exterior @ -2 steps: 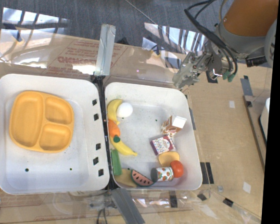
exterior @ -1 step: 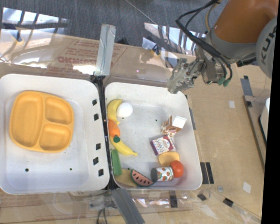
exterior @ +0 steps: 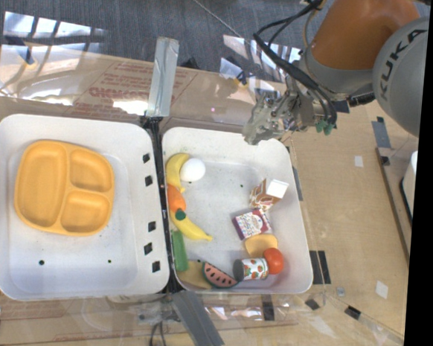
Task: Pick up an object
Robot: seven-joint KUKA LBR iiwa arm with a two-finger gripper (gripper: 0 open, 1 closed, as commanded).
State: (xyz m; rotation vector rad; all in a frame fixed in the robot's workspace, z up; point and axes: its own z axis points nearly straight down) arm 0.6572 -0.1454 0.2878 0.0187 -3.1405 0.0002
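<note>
Your grey arm with the orange band (exterior: 362, 31) reaches in from two o'clock, its tool (exterior: 263, 127) hanging over the twelve o'clock rim of the right white bin (exterior: 226, 143). You cannot tell how wide the tool stands, and nothing shows in it. The toy foods lie in that bin: a white egg (exterior: 193, 170) and yellow banana (exterior: 190, 228) at nine o'clock, a red tomato (exterior: 274, 261) and watermelon slice (exterior: 220, 275) toward five. The left white bin (exterior: 4, 211) carries a yellow divided tray (exterior: 64, 187).
</note>
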